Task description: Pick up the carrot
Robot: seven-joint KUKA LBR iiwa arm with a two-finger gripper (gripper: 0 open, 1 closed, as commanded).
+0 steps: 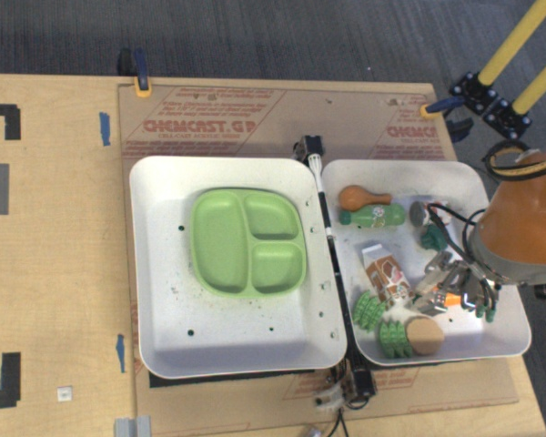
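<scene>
In the right bin [502, 335], the tool [450, 289] sits low over an orange bit, likely the carrot [451, 299], to grasp it; whether it grips, I cannot tell.

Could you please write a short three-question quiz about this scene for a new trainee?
1. True or false: the green divided plate lies in the left bin.
2. Which bin is the end effector over?
A. the left bin
B. the right bin
C. neither, it is over the cardboard
3. Fill in the missing word: the green bottle lies directly below the brown ______-shaped toy in the picture.

Key
1. True.
2. B. Something small and orange shows at its tip, but whether this is the carrot, or is gripped, cannot be told.
3. Drumstick.
</scene>
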